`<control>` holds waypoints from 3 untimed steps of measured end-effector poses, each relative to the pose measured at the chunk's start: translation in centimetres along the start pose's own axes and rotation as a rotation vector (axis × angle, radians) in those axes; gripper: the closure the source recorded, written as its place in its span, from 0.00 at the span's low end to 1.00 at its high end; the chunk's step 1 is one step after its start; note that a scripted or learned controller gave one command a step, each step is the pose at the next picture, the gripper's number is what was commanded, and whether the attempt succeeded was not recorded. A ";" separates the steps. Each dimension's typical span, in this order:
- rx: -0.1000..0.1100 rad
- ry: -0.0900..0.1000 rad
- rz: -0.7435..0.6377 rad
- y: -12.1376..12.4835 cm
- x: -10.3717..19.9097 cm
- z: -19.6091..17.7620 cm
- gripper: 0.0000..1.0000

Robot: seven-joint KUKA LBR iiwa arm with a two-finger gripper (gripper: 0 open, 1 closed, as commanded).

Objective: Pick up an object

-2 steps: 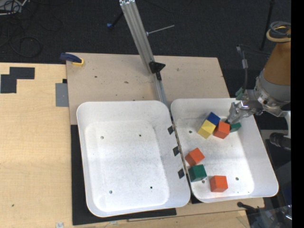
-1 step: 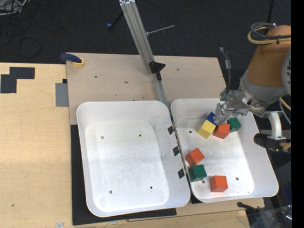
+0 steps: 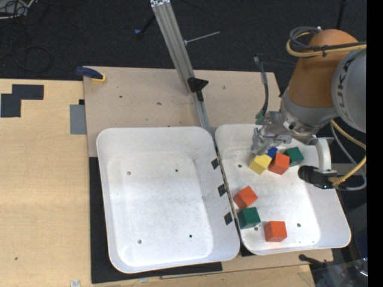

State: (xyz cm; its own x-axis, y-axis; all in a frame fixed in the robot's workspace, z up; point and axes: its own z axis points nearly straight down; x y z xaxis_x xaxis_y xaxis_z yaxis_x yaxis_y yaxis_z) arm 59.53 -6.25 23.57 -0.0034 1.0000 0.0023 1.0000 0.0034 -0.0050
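Several small blocks lie in the right bin point(image 3: 326, 229). A yellow block point(image 3: 260, 164), a blue block point(image 3: 272, 152), an orange block point(image 3: 279, 164) and a green block point(image 3: 294, 156) cluster near the bin's far side. My gripper point(image 3: 267, 143) hangs just over this cluster, its tip down at the yellow and blue blocks. Nearer the front lie another orange block point(image 3: 245, 197), a green block point(image 3: 249, 217) and a third orange block point(image 3: 275, 231).
The left bin point(image 3: 119, 142) sits beside the right one, with black clips point(image 3: 219, 178) along the shared edge. A slanted aluminium bar point(image 3: 177, 46) rises behind the bins. A blue and yellow clamp point(image 3: 91, 73) lies at the bench's far left.
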 end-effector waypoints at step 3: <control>-0.001 0.000 -0.001 0.4 15.6 2.7 1.00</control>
